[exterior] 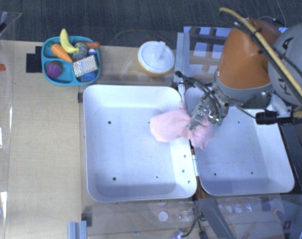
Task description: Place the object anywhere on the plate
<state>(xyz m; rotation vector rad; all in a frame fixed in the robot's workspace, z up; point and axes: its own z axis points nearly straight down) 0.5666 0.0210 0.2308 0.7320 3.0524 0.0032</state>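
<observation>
arm point(245, 59) at 3 o'clock, nearest | gripper point(200, 119) on pink cloth point(173, 126), grip state unreadable | cloth straddles the bins' shared rim point(191, 156), centre | plate point(156, 58) at 12 o'clock bare; placing undone

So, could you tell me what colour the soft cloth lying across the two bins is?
Pale pink cloth, seen in the camera view.

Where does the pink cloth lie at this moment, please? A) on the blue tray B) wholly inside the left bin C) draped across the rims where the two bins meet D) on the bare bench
C: the pink cloth drapes over the adjoining rims, part in the left bin and part in the right bin.
</observation>
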